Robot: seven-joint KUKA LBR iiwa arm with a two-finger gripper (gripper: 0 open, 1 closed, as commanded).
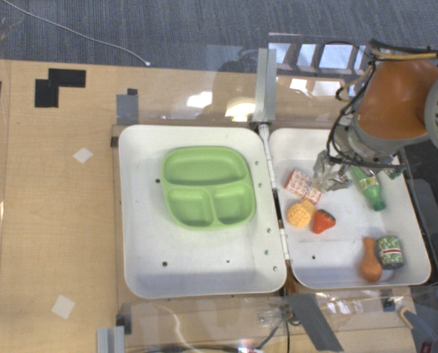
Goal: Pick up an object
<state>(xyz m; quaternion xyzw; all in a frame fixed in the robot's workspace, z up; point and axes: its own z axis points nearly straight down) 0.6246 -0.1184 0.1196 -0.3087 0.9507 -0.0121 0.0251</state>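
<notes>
In the right bin (414, 271) lie a red-and-white checked packet (302, 185), a yellow textured fruit (300, 214), a red strawberry (322, 221), a green bottle (370, 190), an orange gourd shape (370, 260) and a small green can (389, 251). My gripper (331, 179) hangs low over the bin's upper middle, just right of the checked packet and left of the green bottle. The orange wrist band (392, 101) sits above it. Nothing shows between the fingers.
The left bin (142, 256) holds a green divided plate (207, 187). A metal divider post (264, 87) rises at the back between the bins. The wooden bench (50, 219) stretches to the left.
</notes>
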